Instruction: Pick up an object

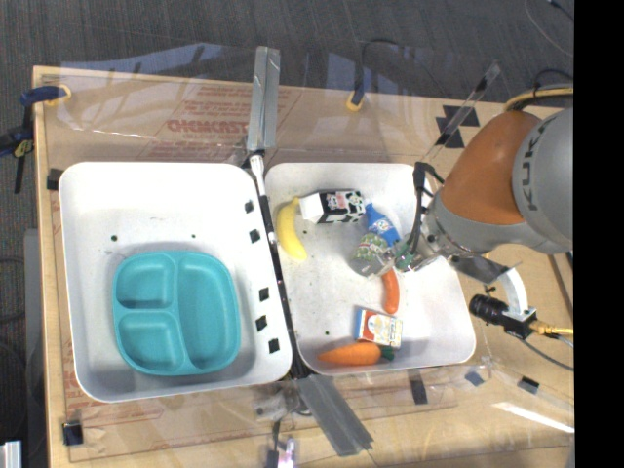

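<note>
Two white bins side by side on the wooden surface. Left bin holds a teal divided plate, lower left of frame. Right bin at centre-right holds the pickable stuff: a banana near its upper left wall, a small black-and-white carton just right of the banana at the top, a blue packet right of that, a crumpled green-white wrapper just below the packet, a small carrot upright-ish mid-bin, a little box with orange and white print below it, and a bigger carrot lying flat along the bottom wall, touching the box. Arm comes in from the right edge, orange band over the bin's right rim. Gripper sits low in the bin between the wrapper and the small carrot, close to both; jaws too small and dark here, cannot tell if released or clenched, nothing clearly between them.
</note>
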Available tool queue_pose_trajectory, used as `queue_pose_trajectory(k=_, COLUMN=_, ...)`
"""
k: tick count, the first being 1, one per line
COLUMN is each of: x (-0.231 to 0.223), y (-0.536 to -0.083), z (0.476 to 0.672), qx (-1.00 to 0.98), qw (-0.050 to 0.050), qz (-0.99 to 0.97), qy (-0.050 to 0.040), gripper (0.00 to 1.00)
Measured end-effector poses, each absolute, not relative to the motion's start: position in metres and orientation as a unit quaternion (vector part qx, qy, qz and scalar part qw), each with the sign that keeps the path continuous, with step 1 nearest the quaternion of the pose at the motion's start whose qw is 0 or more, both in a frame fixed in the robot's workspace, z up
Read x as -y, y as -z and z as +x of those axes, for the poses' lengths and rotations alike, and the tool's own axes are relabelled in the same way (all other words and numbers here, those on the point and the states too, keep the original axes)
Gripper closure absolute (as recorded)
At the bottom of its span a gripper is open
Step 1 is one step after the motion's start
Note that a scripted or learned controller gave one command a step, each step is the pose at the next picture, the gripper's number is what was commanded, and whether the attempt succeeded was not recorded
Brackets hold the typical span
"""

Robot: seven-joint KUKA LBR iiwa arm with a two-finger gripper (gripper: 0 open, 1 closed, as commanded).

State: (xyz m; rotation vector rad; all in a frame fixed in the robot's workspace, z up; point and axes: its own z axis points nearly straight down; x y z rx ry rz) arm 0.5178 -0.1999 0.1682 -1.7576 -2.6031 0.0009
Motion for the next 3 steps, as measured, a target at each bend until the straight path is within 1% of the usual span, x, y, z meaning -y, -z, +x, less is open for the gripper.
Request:
queue_pose_trajectory(k=1, x=0.16, y=-0.182, z=0.584, qx=0.818, qw=0.001, qz=-0.575, qy=-0.0007, gripper=1.0)
queue_pose_trajectory(k=2, x=0.16, y=-0.182, z=0.584, qx=0.818, qw=0.001, qz=-0.575, qy=-0.0008, gripper=0.0)
queue_pose_trajectory(k=3, x=0.211, y=-0.091, z=0.576, qx=0.82, qw=0.001, qz=-0.572, qy=-0.0005, gripper=0.0)
